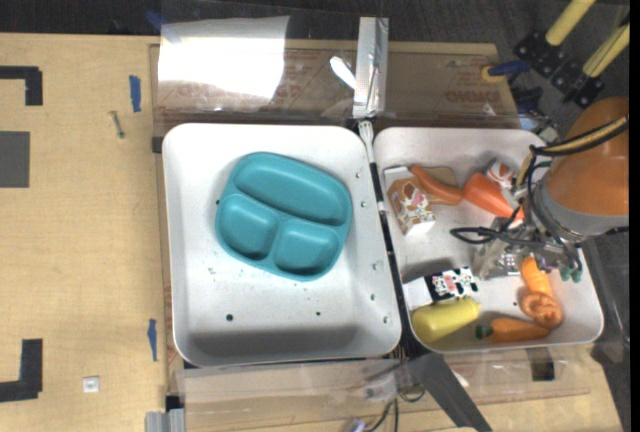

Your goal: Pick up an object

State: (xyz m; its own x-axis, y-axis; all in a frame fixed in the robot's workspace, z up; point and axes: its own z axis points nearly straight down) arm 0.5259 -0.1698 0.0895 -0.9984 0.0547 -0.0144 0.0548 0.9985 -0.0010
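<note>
Overhead, the gripper (pixel 520 255) hangs low in the right bin (pixel 592 320) among 2 carrots and other toy food, its grasp impossible to tell, beside a small orange piece (pixel 538 282), nothing lifted yet.

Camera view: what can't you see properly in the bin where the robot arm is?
- Gripper: the orange band above covers most of it, so whether it holds anything cannot be told.
- Small black-and-white toy: too small to tell what it is.
- Carrot: the bin rim hides its lower edge.
</note>
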